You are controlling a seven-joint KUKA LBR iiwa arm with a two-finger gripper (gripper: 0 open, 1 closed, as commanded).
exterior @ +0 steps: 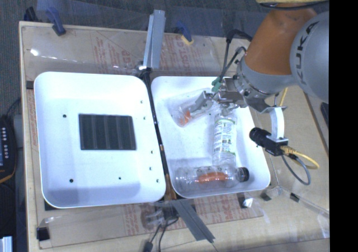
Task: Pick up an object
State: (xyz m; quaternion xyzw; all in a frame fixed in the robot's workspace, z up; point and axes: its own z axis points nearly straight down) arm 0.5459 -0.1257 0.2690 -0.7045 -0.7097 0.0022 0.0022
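In the right bin (pixel 257 158) lie three clear plastic bottles: one upright-lying bottle (pixel 224 139) at centre, another (pixel 210 176) at six o'clock, a third (pixel 187 110) at ten o'clock. All look light, slippery and crushable, best gripped across the middle. The gripper (pixel 226 97) hovers at twelve o'clock; the state of its jaws cannot be told.

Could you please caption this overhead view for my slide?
Gripper over the right bin, beside three clear plastic bottles.

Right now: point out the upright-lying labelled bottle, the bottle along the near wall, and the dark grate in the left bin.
labelled bottle (pixel 223 139), camera view, on its white label.
near-wall bottle (pixel 210 176), camera view, on its clear body.
dark grate (pixel 107 131), camera view, at its centre.
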